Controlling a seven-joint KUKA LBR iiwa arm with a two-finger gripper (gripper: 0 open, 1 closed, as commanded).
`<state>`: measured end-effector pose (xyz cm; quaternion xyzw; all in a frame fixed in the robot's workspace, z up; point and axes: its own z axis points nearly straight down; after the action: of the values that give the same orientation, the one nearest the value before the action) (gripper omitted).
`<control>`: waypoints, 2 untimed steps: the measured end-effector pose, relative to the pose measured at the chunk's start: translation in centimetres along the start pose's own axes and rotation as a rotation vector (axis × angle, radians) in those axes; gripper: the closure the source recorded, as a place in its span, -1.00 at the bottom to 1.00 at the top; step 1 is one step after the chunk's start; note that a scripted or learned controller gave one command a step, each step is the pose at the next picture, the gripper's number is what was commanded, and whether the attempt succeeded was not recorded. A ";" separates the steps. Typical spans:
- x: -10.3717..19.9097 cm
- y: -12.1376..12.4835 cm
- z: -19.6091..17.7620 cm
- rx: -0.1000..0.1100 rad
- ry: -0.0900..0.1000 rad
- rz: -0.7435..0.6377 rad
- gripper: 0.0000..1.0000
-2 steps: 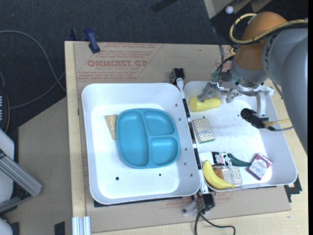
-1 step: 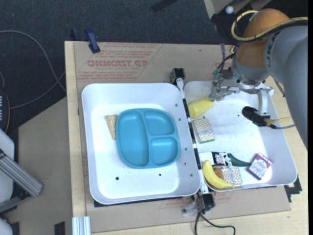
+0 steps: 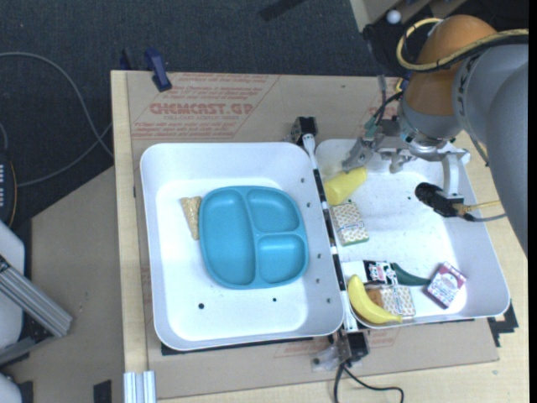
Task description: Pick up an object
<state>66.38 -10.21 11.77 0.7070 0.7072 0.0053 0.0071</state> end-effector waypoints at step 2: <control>0.8 0.3 2.2 0.015 0.002 -0.002 1.00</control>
<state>66.73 -9.39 9.54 0.7065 0.7078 0.0008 0.0013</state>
